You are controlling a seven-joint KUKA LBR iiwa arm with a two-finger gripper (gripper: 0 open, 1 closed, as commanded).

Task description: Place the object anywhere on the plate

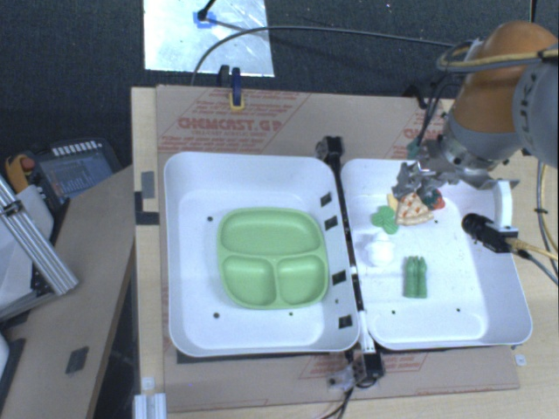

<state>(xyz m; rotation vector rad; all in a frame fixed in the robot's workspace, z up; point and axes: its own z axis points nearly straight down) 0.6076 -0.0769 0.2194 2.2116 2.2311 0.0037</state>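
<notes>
The right bin's [489, 321] front rim is lying nearest the camera. Inside it, the gripper [413, 184] is hanging low over a pizza slice [412, 209], orange with red spots; its grip is not showing clearly. A green piece [383, 218], white lump [380, 252] and asparagus [415, 277] are lying nearby. The green plate [268, 257] is sitting in the left bin [188, 234].

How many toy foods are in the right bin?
4: a pizza slice under the gripper, a green piece beside it, a white piece, asparagus. More may hide beneath the arm.
</notes>
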